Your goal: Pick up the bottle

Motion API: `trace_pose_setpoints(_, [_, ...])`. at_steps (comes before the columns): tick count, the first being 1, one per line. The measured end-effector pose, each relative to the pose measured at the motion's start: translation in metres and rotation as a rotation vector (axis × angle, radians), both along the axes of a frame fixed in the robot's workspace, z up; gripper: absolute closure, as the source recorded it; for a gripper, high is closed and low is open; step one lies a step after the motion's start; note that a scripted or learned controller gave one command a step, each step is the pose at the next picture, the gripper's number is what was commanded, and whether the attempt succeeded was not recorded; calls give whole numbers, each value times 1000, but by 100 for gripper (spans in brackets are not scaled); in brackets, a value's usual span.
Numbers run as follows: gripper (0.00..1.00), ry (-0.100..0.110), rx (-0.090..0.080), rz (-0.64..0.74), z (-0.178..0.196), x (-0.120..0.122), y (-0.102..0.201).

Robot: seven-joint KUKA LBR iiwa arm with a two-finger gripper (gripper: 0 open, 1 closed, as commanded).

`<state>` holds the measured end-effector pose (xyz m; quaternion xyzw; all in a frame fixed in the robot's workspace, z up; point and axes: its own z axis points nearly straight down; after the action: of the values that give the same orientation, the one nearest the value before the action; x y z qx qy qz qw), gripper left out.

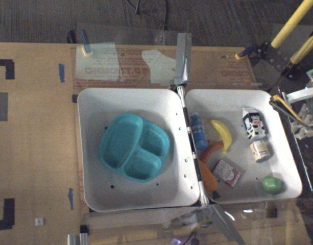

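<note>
a small blue bottle [198, 132] lay on its side in the right of 2 shallow white bins [291, 160] on the table [33, 137], pressed close against the wall that bin shared with its neighbour. its cap pointed toward the far rim; its lower end sat just beside an orange carrot-like toy [209, 163]. a yellow banana [222, 133] curved just to its right, near but apart. also in that bin were a pink packet [226, 172], a small printed carton [253, 124], a pale cup [260, 150] and a green ball [271, 184]. the left bin [90, 111] carried a teal divided plate [135, 146]. no arm had reached over the bins, so whether the jaws stood apart or together could not be told. the bottle looked light, rigid and smooth, probably plastic, and likely to roll or slide if nudged. the best hold appeared to be across its round body at mid-length, though the wall left little room for a finger on that side, and the carrot crowded the lower end.
</note>
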<state>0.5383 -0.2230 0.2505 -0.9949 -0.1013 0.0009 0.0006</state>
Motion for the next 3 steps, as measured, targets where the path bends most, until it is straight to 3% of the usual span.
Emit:
trace_pose_setpoints(1, [100,-1,-1,27,58,20,0])
trace_pose_setpoints(2, [100,-1,-1,2,122,5,67])
trace_pose_setpoints(3, [100,2,1,1,56,8,87])
